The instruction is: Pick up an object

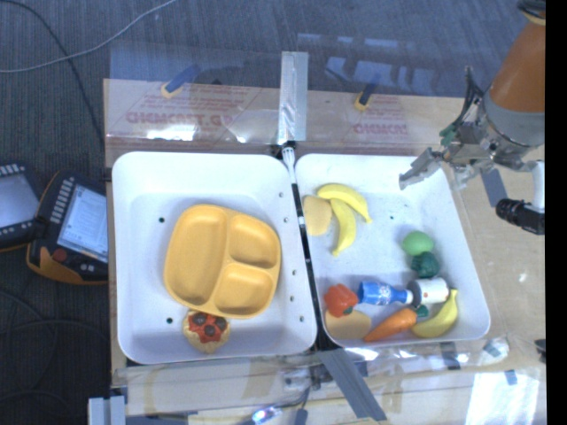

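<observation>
Camera view: lower edge of frame, both white bins loaded, arm at upper right.

Small pizza-like toy point(206, 328) lies lowest in the left bin point(133, 237), just below the yellow divided tray point(224, 259) at that bin's centre. Right bin point(447, 215), lower part: a carrot point(390, 324), a banana point(440, 315), a red-orange piece point(340, 298) and a blue-and-white bottle point(388, 292) crowded together, touching or nearly so. Two green pieces point(420, 251) sit above them toward the right wall. Upper left of that bin: a second banana point(344, 211) beside a pale yellow piece point(316, 214). Gripper point(443, 162) hangs over the right bin's upper right corner, clear of every object; whether its fingers are apart or together cannot be told. Orange band point(523, 60) shows above it. Pendant point(75, 228) rests on the floor at left.
</observation>
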Robot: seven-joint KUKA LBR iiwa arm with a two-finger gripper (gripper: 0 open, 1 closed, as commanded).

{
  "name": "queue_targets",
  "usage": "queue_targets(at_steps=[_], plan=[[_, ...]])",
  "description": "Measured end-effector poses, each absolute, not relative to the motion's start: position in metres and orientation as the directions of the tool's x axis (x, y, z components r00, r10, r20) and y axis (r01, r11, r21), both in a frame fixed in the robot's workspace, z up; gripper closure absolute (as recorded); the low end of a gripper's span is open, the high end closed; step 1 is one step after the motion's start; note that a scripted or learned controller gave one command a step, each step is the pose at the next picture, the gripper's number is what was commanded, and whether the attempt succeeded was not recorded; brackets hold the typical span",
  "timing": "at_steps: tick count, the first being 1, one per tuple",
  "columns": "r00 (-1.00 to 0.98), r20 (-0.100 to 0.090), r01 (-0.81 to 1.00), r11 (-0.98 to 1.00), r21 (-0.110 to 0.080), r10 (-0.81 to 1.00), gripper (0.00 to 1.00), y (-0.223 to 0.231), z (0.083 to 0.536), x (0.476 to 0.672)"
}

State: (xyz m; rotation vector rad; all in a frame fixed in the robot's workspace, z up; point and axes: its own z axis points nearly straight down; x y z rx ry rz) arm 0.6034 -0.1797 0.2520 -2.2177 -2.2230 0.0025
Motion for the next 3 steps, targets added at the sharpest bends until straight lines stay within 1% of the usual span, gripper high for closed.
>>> queue_targets(at_steps=[1,2,3], plan=[[-0.042,0.001,0.999,0.042,-0.005,0.999,0.00,-0.117,0.123,0.578],[-0.100,-0.004,0.995,0.100,0.007,0.995,0.00,-0.099,0.090,0.590],[0.025,0.002,1.000,-0.025,0.007,1.000,0.00,-0.105,0.090,0.604]])
